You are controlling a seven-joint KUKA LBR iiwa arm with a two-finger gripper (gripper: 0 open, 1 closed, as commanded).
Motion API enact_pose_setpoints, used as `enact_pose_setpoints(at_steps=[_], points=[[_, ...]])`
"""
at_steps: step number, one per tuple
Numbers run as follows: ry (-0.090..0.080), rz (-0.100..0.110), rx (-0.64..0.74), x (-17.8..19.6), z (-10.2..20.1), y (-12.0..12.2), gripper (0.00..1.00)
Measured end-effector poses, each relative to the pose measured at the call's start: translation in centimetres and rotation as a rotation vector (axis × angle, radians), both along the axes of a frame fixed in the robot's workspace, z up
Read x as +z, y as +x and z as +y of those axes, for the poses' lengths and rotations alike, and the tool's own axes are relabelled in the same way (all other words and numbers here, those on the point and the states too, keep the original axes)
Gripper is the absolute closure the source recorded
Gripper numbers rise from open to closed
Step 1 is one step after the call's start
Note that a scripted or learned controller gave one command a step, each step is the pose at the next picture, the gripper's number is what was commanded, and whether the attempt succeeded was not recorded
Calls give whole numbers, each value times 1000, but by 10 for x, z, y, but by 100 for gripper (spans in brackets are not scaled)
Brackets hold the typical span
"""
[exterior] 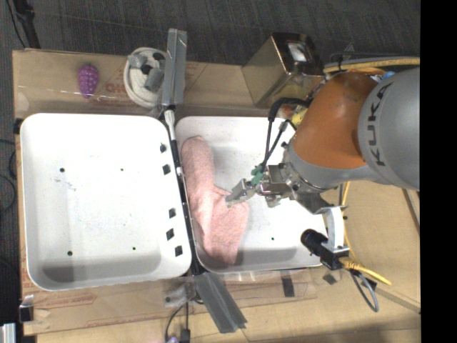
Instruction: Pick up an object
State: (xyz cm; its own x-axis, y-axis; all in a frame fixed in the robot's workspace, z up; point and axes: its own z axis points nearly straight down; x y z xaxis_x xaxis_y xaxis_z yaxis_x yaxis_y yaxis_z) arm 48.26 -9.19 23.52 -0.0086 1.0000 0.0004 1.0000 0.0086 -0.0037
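Reaching from right, tool [239,194] low over pink cloth [211,202], right bin [282,259].

Pink cloth [211,202]; white bins [93,274]; purple object [88,79]; grey arm [389,131], orange band.

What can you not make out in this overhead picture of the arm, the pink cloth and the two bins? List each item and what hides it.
- Gripper fingers: too small and blurred against the pink cloth to read, camera view.
- Right bin: its right side is covered by the arm.
- Purple object on the bench: too small to identify.
- White roll: partly behind the grey divider bar.
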Motion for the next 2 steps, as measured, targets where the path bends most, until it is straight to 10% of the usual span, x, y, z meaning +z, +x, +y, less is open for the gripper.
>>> enact_pose_setpoints(at_steps=[2], points=[[-1, -2, 169, -144, -26, 74, 0]])
